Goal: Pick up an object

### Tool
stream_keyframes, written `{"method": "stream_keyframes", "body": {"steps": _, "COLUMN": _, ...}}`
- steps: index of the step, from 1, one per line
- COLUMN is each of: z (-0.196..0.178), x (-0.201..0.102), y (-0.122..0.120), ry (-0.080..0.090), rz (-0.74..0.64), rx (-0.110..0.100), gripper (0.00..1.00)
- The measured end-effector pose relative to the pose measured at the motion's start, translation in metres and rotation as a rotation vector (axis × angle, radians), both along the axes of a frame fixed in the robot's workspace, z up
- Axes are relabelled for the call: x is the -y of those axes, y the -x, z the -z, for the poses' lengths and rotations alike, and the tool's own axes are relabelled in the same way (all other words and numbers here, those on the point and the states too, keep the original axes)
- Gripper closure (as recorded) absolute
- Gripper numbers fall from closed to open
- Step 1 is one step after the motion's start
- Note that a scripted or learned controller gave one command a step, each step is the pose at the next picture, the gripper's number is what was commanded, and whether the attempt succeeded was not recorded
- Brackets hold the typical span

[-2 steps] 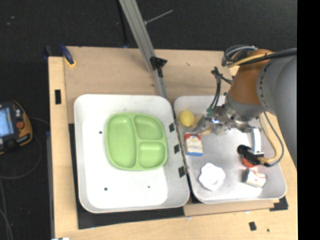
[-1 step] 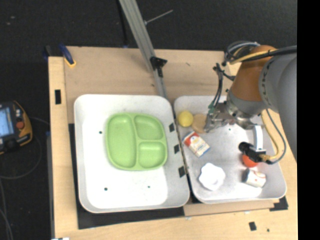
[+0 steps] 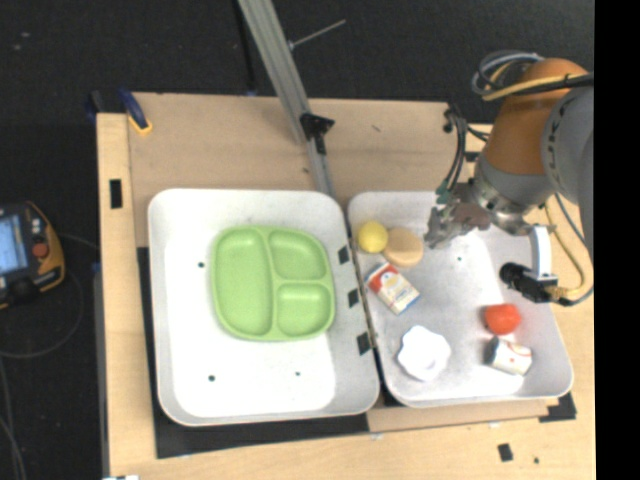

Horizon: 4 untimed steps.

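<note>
The right bin (image 3: 470,383) holds several small objects: a yellow ball (image 3: 372,236), a tan round piece (image 3: 404,247), a red and white carton (image 3: 394,289), a white crumpled item (image 3: 424,352), a red ball (image 3: 503,318) and a small white and red item (image 3: 508,356). My gripper (image 3: 440,226) hangs low over the bin's far part, just right of the tan round piece. Nothing shows between its fingers, and their spacing is too dark and small to read.
The left bin (image 3: 190,368) carries a green divided tray (image 3: 272,283). A grey metal rail (image 3: 285,68) slants from the top toward the gap between the bins. A handheld device (image 3: 25,248) lies off the bench at far left.
</note>
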<state>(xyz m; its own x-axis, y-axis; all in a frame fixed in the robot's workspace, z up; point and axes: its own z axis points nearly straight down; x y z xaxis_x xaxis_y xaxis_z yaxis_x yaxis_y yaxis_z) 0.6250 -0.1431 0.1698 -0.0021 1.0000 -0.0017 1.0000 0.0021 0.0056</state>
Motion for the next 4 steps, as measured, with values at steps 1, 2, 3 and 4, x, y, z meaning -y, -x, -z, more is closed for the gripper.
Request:
{"method": "stream_keyframes", "body": {"steps": 1, "z": -0.063, "x": 0.007, "y": -0.002, "ry": 0.0, "rz": 0.0, "rx": 0.001, "gripper": 1.0}}
{"method": "stream_keyframes", "body": {"steps": 2, "z": -0.117, "x": 0.008, "y": -0.003, "ry": 0.0, "rz": -0.002, "rx": 0.002, "gripper": 1.0}}
{"method": "stream_keyframes", "body": {"steps": 3, "z": -0.119, "x": -0.04, "y": -0.006, "ry": -0.002, "rz": -0.004, "rx": -0.004, "gripper": 1.0}}
{"method": "stream_keyframes", "body": {"steps": 4, "z": -0.12, "x": -0.097, "y": -0.006, "ry": -0.002, "rz": -0.005, "rx": -0.005, "gripper": 1.0}}
